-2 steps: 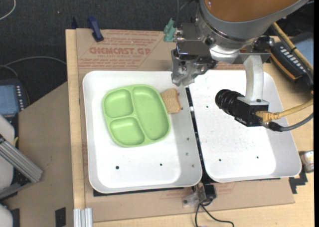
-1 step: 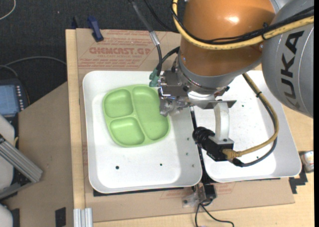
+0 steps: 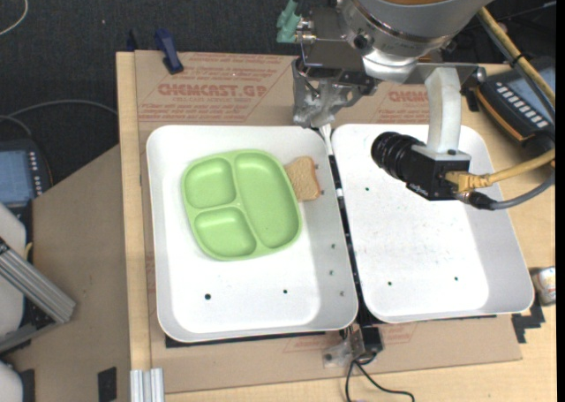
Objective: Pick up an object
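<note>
Closest to you, the near rim of the left bin [image 3: 256,325] fronts a green divided plate [image 3: 241,206] lying flat in that bin's middle. Touching the plate's far right edge you see a tan cracker-like piece [image 3: 305,178], just beside the seam between bins. Your gripper [image 3: 316,109] hangs over the far end of that seam, past the cracker and apart from it; whether it is clenched you cannot tell. Right of it, the right bin [image 3: 441,268] sits under a black cylindrical camera unit [image 3: 410,162].
</note>
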Controlling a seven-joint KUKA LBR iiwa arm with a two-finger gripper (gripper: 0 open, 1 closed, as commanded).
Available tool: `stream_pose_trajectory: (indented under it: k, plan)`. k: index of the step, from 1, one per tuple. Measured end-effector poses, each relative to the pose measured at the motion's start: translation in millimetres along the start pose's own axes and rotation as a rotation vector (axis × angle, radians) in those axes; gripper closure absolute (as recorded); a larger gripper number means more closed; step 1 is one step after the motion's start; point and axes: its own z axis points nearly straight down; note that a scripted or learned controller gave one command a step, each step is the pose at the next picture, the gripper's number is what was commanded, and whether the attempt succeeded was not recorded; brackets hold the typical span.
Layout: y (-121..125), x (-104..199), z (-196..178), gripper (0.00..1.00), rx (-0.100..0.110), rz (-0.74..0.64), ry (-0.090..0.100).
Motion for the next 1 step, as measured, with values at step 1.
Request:
stream_pose_trajectory:
  k: [1]
  plan:
    - [-4.8, 33.7, -1.4, 1.0, 0.015, -0.002, -0.006]
